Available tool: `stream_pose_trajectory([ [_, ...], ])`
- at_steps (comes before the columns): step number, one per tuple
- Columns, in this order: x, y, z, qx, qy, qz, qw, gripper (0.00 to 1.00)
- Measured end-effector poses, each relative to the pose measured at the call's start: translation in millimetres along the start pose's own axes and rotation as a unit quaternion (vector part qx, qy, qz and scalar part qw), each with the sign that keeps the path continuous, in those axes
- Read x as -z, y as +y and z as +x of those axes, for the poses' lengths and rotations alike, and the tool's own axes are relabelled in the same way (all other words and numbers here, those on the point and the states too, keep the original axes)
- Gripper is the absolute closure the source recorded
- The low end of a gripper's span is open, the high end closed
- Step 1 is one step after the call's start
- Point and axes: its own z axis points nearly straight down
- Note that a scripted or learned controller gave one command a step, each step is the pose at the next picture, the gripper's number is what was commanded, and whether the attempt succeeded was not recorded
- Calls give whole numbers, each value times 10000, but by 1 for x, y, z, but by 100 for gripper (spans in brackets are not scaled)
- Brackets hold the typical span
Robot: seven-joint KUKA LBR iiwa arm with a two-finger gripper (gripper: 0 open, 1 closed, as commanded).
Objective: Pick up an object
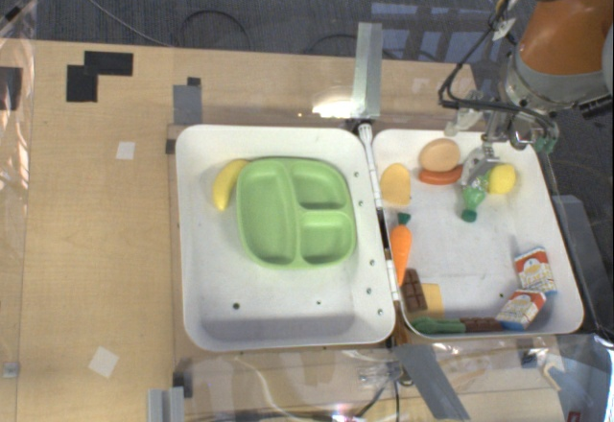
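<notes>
jaws (477, 164) hang over the right bin (480, 257) beside a lemon (501, 179) and green bottle (471, 200); can't tell their spread.

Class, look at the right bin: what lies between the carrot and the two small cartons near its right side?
In the camera view, bare white bin floor lies between the carrot and the cartons. The chocolate bar sits lower, below the carrot.

A green tray (293, 212) and yellow banana (224, 183) lie in the white left bin (206, 295); an orange carrot (401, 246) lies in the white right bin (484, 267).
</notes>
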Motion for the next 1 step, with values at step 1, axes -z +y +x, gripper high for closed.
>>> stream_pose_trajectory([
  [1, -122, -47, -3, 206, 25, 8, 9998, 0],
])
